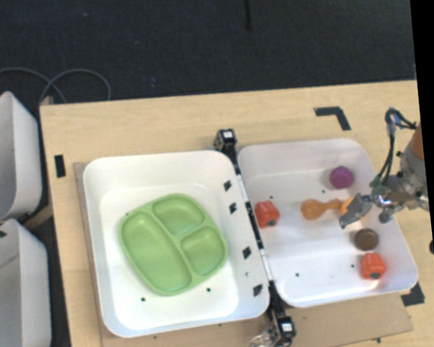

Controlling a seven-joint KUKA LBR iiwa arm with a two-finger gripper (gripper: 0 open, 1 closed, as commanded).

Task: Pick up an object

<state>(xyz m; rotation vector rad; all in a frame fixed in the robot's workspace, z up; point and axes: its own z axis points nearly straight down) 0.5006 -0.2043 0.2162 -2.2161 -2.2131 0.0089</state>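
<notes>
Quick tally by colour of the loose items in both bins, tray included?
Green: 1, the divided tray in the left bin
Red-orange: 2, one piece by the divider, one piece near the front of the right bin
Orange: 1, the spoon-shaped piece
Purple: 1, the ball
Brown: 1, the round piece
Total: 6
</notes>
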